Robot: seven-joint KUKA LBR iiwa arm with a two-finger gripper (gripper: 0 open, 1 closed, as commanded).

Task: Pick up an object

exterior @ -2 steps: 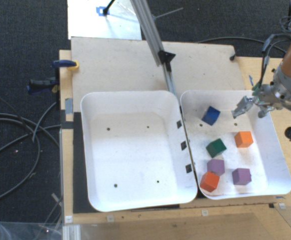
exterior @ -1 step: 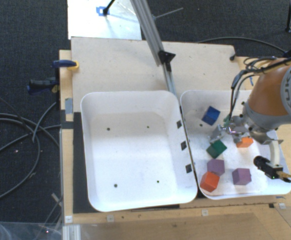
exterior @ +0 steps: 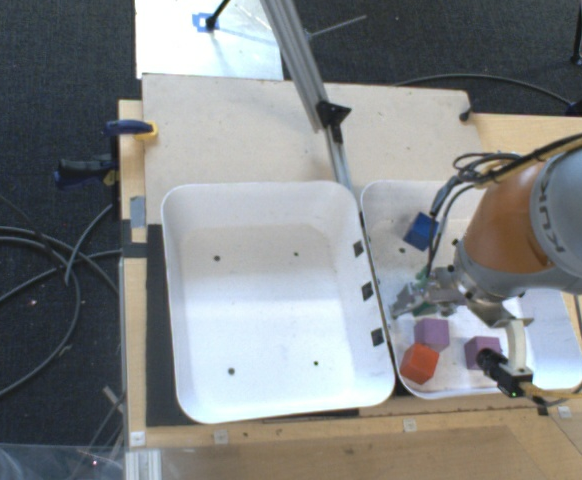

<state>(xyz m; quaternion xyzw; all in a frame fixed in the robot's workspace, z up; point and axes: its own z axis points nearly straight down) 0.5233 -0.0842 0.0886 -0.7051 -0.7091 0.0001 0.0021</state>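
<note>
Four small blocks lie in the right bin (exterior: 571, 373); the jaws' state I cannot tell. I would lower the gripper (exterior: 423, 295) straight over the purple cube (exterior: 431, 331), clear of the orange one (exterior: 420, 364).

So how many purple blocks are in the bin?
2. One purple block sits just below the gripper, above the orange block. The other purple block lies to its right, near the bin's front wall. The arm may hide more.
</note>
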